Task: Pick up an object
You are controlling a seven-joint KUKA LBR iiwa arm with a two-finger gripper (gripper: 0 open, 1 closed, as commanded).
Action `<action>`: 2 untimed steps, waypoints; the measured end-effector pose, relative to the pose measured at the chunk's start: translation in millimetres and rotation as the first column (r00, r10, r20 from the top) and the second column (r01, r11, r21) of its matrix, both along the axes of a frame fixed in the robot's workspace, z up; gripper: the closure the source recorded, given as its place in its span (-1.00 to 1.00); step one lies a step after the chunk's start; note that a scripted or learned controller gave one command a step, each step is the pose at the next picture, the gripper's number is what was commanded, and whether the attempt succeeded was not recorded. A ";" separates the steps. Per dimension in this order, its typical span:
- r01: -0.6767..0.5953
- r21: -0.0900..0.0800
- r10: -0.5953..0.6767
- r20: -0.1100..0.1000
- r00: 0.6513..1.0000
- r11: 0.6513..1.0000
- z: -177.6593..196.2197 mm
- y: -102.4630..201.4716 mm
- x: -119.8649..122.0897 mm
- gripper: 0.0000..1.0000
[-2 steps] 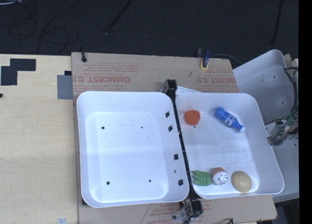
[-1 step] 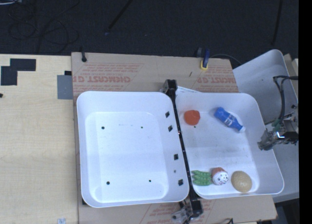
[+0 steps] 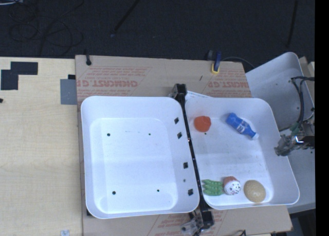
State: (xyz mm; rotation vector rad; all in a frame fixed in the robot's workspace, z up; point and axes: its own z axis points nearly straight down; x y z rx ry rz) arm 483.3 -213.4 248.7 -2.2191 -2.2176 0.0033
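Observation:
The right bin (image 3: 267, 122) holds several small objects. An orange round piece (image 3: 202, 123) lies near its upper left. A blue bottle (image 3: 240, 125) lies tilted at the upper middle. Along the front edge sit a green toy (image 3: 212, 187), a white and red ball (image 3: 232, 185) and a tan oval object (image 3: 254, 191). My gripper (image 3: 286, 147) sits at the bin's right rim, outside the objects, small and dark against the grey arm.
The left bin (image 3: 92, 127) stands beside the right one, with a black divider strip (image 3: 185, 142) between them. Both rest on a cardboard sheet (image 3: 128, 78) over a wooden bench. Cables hang at the far right.

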 end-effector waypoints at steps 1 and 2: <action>0.000 0.001 0.000 -0.002 1.000 1.000 9.3 -0.6 -0.1 1.00; 0.000 0.002 0.000 -0.004 1.000 1.000 18.5 -1.2 -0.1 1.00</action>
